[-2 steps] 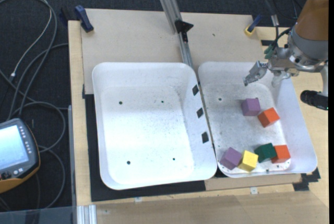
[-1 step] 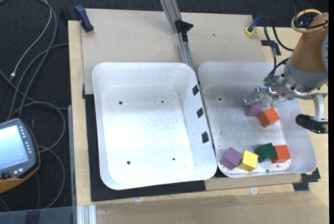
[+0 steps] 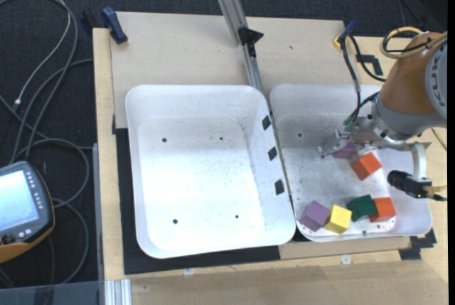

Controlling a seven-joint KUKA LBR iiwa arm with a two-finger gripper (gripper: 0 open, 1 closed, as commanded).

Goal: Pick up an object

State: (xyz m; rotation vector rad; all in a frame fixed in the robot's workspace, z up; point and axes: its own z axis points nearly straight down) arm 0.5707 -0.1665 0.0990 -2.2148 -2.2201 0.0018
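The end effector (image 3: 346,148) is low in the right bin (image 3: 313,111), just beside a mauve block (image 3: 348,151) at its tip; whether it grips that block, or how far it is open, cannot be told. An orange cube (image 3: 367,166), tilted, lies just right of the mauve block. Along the bin's near wall sit a purple block (image 3: 315,215), yellow cube (image 3: 339,219), green block (image 3: 361,206) and second orange block (image 3: 384,208)

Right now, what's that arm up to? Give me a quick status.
Gripper low in right bin. Small purple piece at its tips, grip unclear. Orange block just beside. Four more blocks near front rim.
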